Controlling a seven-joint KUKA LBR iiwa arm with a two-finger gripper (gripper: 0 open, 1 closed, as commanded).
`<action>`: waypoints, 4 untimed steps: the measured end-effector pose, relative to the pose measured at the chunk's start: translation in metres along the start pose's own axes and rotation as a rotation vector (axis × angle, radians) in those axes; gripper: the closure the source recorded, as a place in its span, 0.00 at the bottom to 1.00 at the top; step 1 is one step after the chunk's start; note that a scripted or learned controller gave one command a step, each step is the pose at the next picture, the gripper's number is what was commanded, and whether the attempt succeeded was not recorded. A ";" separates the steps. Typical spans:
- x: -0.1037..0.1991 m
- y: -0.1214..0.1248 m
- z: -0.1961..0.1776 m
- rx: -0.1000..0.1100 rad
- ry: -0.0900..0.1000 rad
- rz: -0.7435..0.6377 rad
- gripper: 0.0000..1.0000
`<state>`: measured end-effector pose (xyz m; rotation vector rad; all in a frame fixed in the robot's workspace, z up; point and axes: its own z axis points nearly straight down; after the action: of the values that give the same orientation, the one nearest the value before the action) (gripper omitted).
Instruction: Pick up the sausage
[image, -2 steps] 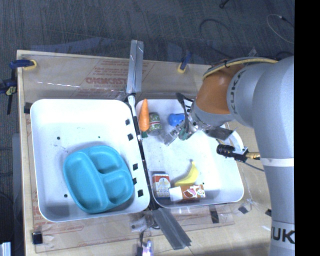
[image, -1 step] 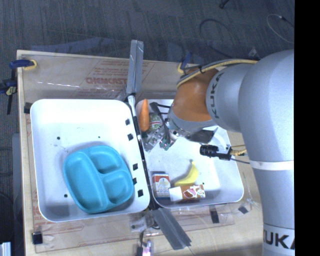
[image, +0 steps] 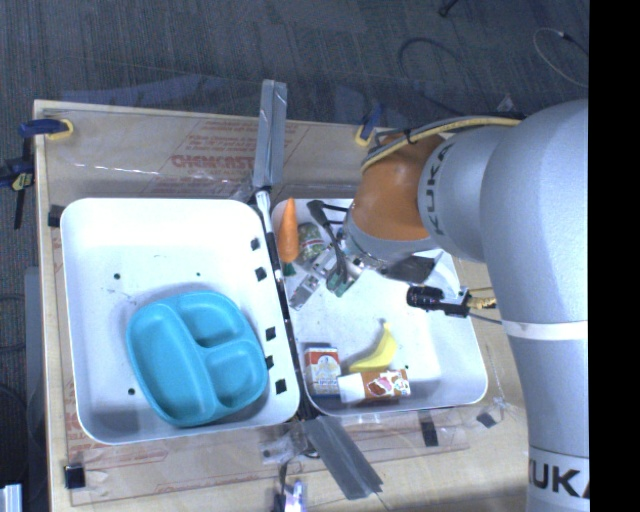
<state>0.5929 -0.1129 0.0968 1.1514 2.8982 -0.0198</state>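
Observation:
The sausage (image: 287, 228), orange-brown and elongated, lies against the left wall of the right bin (image: 462, 345) at its far end. My gripper (image: 320, 283) is down in the same bin, just below and to the right of the sausage and apart from it. Its fingers (image: 303, 287) stand open with nothing between them. The orange-banded wrist (image: 395, 200) hangs above the bin's far right part and hides what lies under it.
A banana (image: 378, 348), a small red-and-white box (image: 322, 368) and a flat snack packet (image: 380, 384) lie along the right bin's near edge. A green-and-dark object (image: 311, 238) sits beside the sausage. The left bin (image: 90, 240) holds a blue divided plate (image: 196, 355).

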 end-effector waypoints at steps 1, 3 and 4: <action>-0.038 -0.067 -0.017 -0.003 0.024 -0.046 0.00; 0.003 -0.036 0.005 -0.006 0.025 -0.203 0.00; -0.057 0.007 0.005 -0.004 0.024 -0.086 0.00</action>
<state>0.6387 -0.1471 0.0930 1.0321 2.9651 -0.0014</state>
